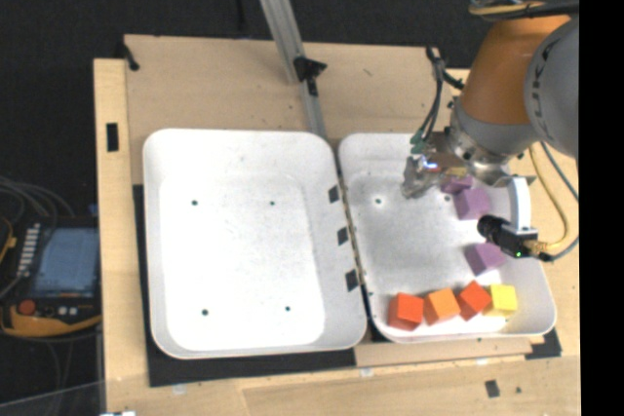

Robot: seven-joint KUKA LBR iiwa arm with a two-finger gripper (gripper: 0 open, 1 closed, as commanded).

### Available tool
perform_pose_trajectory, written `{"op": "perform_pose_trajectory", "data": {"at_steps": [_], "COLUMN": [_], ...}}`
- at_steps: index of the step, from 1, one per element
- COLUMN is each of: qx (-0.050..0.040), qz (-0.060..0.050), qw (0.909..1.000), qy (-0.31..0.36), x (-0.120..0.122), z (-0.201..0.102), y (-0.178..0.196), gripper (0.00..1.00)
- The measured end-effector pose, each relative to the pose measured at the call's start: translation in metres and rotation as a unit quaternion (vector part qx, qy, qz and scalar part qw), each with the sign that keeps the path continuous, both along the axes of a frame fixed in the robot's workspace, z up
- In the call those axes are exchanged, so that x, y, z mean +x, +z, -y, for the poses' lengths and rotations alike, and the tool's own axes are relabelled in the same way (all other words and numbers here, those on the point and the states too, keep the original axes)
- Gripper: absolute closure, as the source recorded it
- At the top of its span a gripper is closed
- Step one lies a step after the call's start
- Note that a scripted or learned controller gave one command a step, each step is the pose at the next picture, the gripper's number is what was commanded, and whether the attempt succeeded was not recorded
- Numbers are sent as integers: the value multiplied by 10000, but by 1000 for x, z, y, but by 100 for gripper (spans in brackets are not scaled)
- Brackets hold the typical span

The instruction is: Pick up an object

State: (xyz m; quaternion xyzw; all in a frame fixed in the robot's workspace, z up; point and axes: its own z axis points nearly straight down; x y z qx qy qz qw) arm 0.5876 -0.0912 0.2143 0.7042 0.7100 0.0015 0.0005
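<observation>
My gripper (422, 176) hangs over the upper middle of the right bin (390, 239), under the grey and orange wrist. Its fingertips are small and blurred. Just right of it lies a purple block (474, 201), partly covered by the wrist. A second purple block (485, 257) sits lower, beside a black fitting on the arm. Along the bin's front edge stands a row of blocks: an orange-red one (407, 310), an orange one (442, 305), a red one (475, 298) and a yellow one (503, 297). I see nothing between the fingers.
The left bin (239, 239) lies beside the right one, with black clips along the divide. A slanted metal pole (278, 10) rises behind the bins. Cables hang by the arm's right side. A blue-screened device (58, 263) sits off the bench's left edge.
</observation>
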Motion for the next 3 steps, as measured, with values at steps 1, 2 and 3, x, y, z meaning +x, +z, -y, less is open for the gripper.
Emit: {"op": "perform_pose_trajectory", "data": {"at_steps": [1,2,3], "qx": [2,-2,4], "qz": [-3,-3,7], "qw": [10000,10000,10000], "qy": [1,-4,-4], "x": [22,39,60], "z": [-58,-108,-156], "y": [-1,-5,15], "gripper": [100,100,100]}}
